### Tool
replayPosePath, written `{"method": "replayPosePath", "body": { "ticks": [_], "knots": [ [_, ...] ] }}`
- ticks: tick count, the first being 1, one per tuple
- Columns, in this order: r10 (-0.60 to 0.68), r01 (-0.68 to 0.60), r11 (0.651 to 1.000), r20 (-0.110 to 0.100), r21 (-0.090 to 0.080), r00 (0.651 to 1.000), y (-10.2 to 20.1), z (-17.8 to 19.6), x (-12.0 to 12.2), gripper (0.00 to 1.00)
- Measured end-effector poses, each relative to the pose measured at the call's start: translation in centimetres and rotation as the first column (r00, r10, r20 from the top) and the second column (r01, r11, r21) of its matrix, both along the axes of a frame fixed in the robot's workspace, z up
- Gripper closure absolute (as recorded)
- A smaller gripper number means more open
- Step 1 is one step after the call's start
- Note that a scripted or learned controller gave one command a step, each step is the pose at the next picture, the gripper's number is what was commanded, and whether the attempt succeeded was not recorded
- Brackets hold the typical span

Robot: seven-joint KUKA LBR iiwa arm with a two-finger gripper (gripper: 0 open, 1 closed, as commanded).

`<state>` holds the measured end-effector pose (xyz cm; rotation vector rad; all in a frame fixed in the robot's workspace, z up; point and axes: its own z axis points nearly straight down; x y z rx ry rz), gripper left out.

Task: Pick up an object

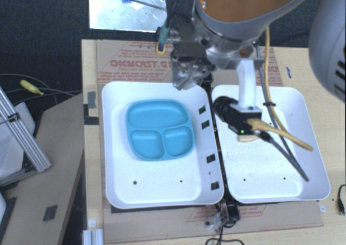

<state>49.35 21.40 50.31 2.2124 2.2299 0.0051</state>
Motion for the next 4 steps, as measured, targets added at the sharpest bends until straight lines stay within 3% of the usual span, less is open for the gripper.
{"method": "replayPosePath", "body": {
  "ticks": [1, 2, 3, 4],
  "knots": [
    [-0.007, 0.007, 1.000, -0.010, -0.005, 1.000, 0.0, -8.8, -0.8, 1.00],
    [-0.005, 0.005, 1.000, -0.005, -0.003, 1.000, 2.1, -14.3, 1.2, 1.00],
    [-0.005, 0.005, 1.000, -0.005, -0.002, 1.000, 2.0, -16.4, -0.8, 1.00],
    [-0.009, 0.009, 1.000, 0.000, 0.001, 1.000, 2.1, -15.2, -0.6, 1.00]
  ]
}}
